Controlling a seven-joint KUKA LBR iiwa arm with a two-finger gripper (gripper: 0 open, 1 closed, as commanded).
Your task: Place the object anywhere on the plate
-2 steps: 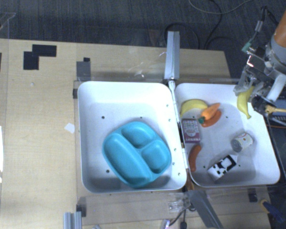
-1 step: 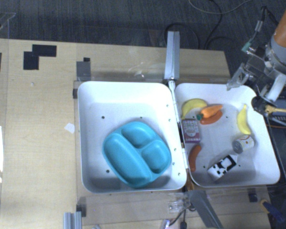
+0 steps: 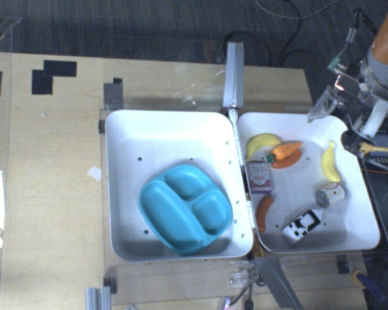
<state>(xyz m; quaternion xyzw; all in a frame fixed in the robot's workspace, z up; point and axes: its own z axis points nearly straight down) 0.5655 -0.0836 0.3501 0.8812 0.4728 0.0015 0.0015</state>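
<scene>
A blue plate [image 3: 184, 206] with three compartments lies in the left bin [image 3: 126, 173], with nothing on it. The right bin [image 3: 365, 234] holds the loose objects: a carrot [image 3: 286, 154] resting against a yellow fruit [image 3: 262, 144], a banana [image 3: 329, 163], a purple packet [image 3: 259, 177], a brown sausage [image 3: 264, 212], a small grey can [image 3: 329, 196] and a black-and-white cow toy [image 3: 302, 225]. My gripper [image 3: 346, 113] hangs over the far right corner of the right bin, above and to the right of the banana. Nothing shows in its grasp.
A metal divider post [image 3: 233, 76] stands at the far end between the two bins. Cables [image 3: 297, 8] trail on the dark floor behind the bench. The wooden benchtop [image 3: 45, 192] stretches out left of the bins.
</scene>
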